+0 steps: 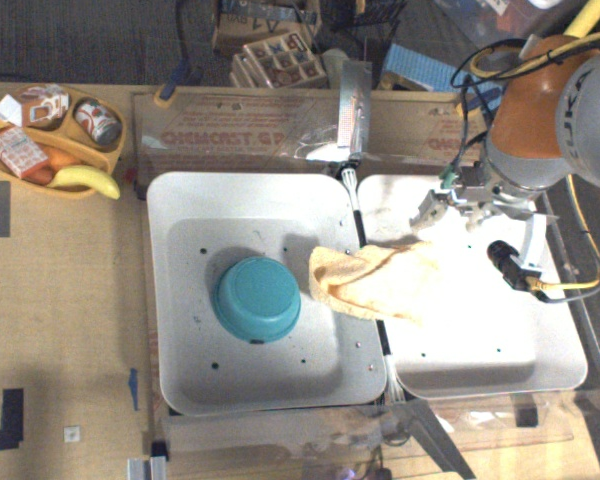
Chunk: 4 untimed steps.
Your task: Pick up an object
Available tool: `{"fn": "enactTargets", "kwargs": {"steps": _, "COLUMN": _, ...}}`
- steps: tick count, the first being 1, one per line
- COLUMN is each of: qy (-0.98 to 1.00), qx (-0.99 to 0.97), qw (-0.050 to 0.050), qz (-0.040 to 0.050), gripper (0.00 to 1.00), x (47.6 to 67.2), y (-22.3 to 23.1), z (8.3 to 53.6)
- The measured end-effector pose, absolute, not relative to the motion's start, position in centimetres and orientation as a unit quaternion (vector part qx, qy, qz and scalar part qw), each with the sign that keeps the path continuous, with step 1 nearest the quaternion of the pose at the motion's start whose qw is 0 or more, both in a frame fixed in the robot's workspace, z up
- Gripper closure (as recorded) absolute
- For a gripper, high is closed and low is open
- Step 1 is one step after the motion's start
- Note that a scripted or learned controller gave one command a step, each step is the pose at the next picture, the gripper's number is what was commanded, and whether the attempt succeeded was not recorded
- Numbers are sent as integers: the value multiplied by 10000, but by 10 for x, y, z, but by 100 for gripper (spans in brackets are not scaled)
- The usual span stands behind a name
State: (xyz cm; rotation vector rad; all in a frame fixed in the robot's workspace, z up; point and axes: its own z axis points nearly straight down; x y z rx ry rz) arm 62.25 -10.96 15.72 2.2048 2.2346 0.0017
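Note:
A yellow cloth [365,280] lies crumpled across the divider between the two white bins, one end in the left bin [175,218] and the other in the right bin [500,353]. A teal bowl [258,299] sits upside down in the left bin, just left of the cloth. My gripper [426,214] hangs over the right bin's back left part, right above the cloth's upper right corner. The grey wrist with its orange band [540,103] rises behind it.
A black fitting with a yellow cable [510,260] hangs from the arm over the right bin. A yellow tray [2,163] with a banana and snack packs sits at the far left of the bench. A cardboard panel [240,133] and clutter stand behind the bins.

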Motion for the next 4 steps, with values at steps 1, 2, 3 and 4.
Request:
{"fn": "enactTargets", "kwargs": {"steps": 1, "qy": 7489, "qx": 6627, "qw": 6, "qz": 8, "gripper": 0, "x": 620, "y": -94, "z": 93}}
{"fn": "enactTargets", "kwargs": {"steps": 2, "qy": 7468, "qx": 6651, "qw": 20, "qz": 21, "gripper": 100, "x": 621, "y": -97, "z": 103}}
{"fn": "enactTargets", "kwargs": {"steps": 3, "qy": 7468, "qx": 6651, "qw": 21, "qz": 20, "gripper": 0, "x": 621, "y": -98, "z": 104}}
{"fn": "enactTargets", "kwargs": {"steps": 4, "qy": 7753, "qx": 6316, "qw": 29, "qz": 13, "gripper": 0, "x": 640, "y": -96, "z": 88}}
